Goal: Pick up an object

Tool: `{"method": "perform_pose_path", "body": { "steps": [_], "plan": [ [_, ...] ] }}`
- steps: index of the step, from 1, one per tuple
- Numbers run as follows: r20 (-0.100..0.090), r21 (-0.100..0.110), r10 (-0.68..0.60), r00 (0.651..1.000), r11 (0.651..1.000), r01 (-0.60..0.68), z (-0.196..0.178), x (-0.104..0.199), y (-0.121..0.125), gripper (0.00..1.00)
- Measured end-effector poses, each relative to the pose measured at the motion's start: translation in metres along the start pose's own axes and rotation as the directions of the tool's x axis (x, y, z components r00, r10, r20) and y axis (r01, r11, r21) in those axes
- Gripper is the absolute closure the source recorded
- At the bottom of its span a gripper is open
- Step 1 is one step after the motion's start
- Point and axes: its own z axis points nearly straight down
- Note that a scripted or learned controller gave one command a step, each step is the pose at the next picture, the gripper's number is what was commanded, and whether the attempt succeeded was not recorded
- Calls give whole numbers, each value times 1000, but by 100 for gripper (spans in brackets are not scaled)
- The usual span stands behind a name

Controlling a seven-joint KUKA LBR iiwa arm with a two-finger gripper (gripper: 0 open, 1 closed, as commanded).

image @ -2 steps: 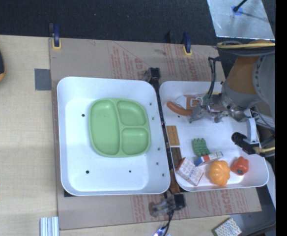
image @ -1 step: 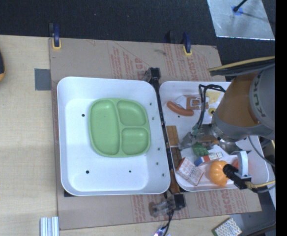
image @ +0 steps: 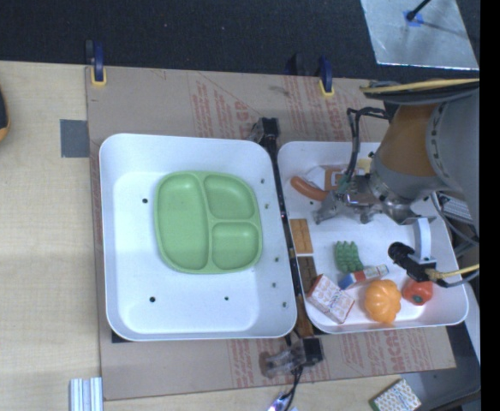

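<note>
Arm over the right bin; nothing seen between the fingers.

The grey arm with the orange band reaches into the right shallow white bin (image: pixel 318 157). Its two-finger gripper (image: pixel 346 208) hangs at the bin's upper middle; whether the claw is spread or pressed together I cannot tell. Just left lies a reddish sausage-shaped toy (image: pixel 306 187). Below sit a green studded block (image: pixel 347 254), an orange round fruit (image: pixel 382 300) and a red-and-white small box (image: pixel 330 297). The left white bin (image: pixel 126 229) holds a pale green divided plastic plate (image: pixel 207 221).

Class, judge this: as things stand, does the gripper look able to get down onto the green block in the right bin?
Probably yes: the green block lies uncovered, apart from its neighbours, just below the gripper in the right bin.
</note>
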Motion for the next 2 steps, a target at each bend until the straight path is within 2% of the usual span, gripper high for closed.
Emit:
{"method": "perform_pose_path", "body": {
  "steps": [1,2],
  "plan": [
    [-3,12,4,1000,1000,-4,1,-26,-60,0],
    [6,-8,0,1000,1000,0,-72,-84,22,0]
  ]
}}
